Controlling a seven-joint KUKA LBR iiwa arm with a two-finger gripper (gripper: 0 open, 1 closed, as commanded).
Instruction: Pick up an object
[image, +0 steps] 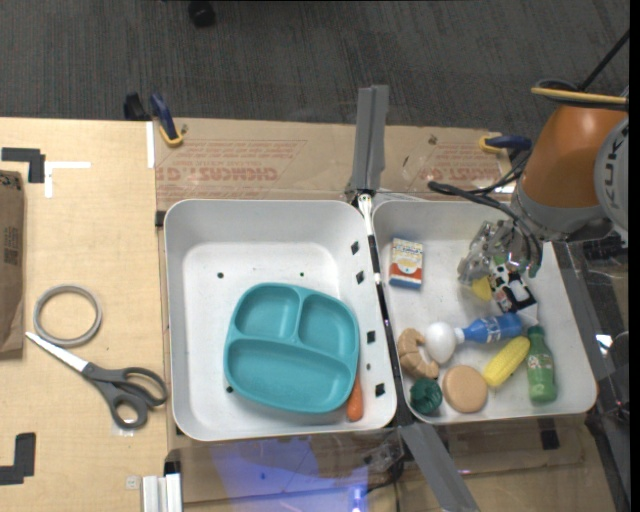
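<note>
My gripper (489, 262) hangs low over the upper right part of the right bin (440, 222), below the orange band of the arm (565, 150). A small yellow object (482, 289) lies just under it, partly hidden by the gripper. Close by are a black-and-white item (515, 296) and a blue bottle (492, 330). Further objects in this bin are a small white, blue and orange box (405, 262), a white egg (440, 340), a yellow corn cob (506, 360), a green bottle (540, 366), a tan bun (465, 388), a brown pastry (412, 352) and a dark green item (426, 397).
The left bin (200, 250) holds a teal divided plate (293, 347) and an orange carrot (355, 402) at its right wall. On the bench to the left lie scissors (110, 378) and a tape roll (67, 313).
</note>
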